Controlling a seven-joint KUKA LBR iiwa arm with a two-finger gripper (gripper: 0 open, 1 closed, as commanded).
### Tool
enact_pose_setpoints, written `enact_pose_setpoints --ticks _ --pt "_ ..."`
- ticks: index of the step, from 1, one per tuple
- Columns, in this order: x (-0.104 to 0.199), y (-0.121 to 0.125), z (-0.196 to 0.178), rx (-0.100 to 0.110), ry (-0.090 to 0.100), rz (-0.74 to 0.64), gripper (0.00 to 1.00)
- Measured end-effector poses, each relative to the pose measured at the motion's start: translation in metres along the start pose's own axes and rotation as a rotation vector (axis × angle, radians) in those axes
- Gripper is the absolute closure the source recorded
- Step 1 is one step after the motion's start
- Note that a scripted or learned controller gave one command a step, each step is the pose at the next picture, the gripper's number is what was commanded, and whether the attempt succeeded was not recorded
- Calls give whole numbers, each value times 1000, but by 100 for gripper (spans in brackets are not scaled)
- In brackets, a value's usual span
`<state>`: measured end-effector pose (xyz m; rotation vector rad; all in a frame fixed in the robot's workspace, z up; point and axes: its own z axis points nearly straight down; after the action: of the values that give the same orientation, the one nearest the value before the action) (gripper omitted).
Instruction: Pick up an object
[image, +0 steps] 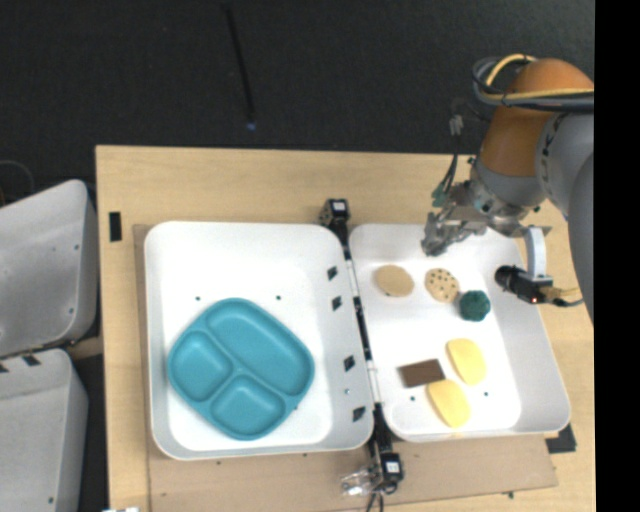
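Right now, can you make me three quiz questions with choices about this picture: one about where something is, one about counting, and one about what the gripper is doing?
1. Where is the blue tray?
A. left bin
B. right bin
C. on the wooden bench

2. How many yellow pieces lie in the right bin?
A. one
B. two
C. four

3. Where is the gripper?
A. over the tray
B. at the right bin's far edge
C. beside the brown block

Answers: 1 A, the tray lies in the left bin. 2 B, two yellow pieces lie together. 3 B, it hangs near the speckled cookie.
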<state>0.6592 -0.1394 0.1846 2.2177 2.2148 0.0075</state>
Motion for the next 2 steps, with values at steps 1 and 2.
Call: enact_pose_setpoints --ticks 1,2 --pt "-2 2 -55 0 0 -3 100" --pt "-3 3 -101 3 1 -4 100"
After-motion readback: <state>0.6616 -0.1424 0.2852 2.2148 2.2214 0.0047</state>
